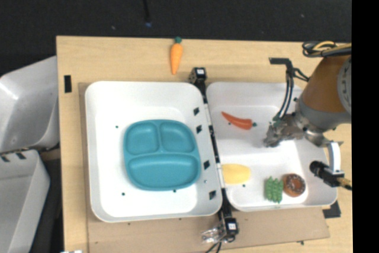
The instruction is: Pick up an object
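We judge the gripper [273, 138] mid-approach above the right bin [260, 95], near the red pepper [237, 121]; its grip is unclear, and next comes lowering.

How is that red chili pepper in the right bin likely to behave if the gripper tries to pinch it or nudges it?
The red chili pepper looks thin and tapered, so it probably offers little to pinch and could slip out. It lies flat on the right bin floor and may slide or roll when nudged. It looks like a light toy, likely easy to lift.

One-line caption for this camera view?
KUKA end effector lowered in right bin beside red chili; blue tray in left bin.
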`<act>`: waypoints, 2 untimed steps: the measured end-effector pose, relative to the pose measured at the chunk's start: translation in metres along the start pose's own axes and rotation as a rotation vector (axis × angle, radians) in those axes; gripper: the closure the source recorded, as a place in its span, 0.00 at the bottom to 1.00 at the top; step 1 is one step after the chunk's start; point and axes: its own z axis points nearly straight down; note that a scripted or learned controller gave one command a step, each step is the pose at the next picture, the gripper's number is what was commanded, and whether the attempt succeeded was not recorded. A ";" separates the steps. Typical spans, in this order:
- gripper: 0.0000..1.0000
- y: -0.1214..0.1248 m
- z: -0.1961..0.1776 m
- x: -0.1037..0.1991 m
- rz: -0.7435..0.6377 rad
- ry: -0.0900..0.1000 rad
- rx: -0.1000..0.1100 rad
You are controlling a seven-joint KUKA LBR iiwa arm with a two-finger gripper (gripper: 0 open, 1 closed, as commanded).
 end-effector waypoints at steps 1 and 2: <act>1.00 0.000 -0.065 -0.002 -0.006 -0.001 -0.003; 1.00 -0.001 -0.127 -0.011 -0.005 -0.001 -0.003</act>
